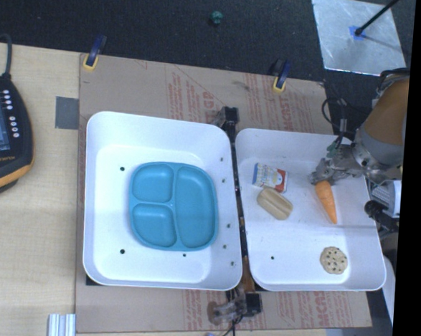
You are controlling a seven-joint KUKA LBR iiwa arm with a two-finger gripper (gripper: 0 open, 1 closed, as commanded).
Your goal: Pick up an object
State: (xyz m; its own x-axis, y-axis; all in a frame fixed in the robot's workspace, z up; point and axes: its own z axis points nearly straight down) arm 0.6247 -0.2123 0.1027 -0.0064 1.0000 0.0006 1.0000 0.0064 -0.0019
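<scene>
The carrot (327, 200) lay in the right bin (289, 270), in its upper right part, slanting from an upper-left blunt end down to a lower-right tip. My gripper (330, 172) hung right over that upper end, at the right of the frame, and its metal tips seemed to meet the top of the carrot; whether my fingers were spread or closed around it I could not tell from this angle, since my own wrist covered them. My arm (386, 118) came in from the right edge, grey with its orange band showing above.

To the left of the carrot, near the middle of the same bin, rested a tan bread roll (275, 204), and just above it, touching or nearly so, a small white and red packet (270, 176). A round cookie (333, 260) sat apart in the lower right of that bin.

The left bin (103, 257) stood beside it, their rims meeting along the centre of the frame, and it held a blue divided plate (173, 205) with three compartments, lying flat in the middle. Both bins sat on a brown cardboard sheet (166, 89), pinned at its upper edge by two clamps (94, 51). At the far left of the frame a handheld control pendant (2, 138) with a screen rested on the wooden bench (17, 258).
</scene>
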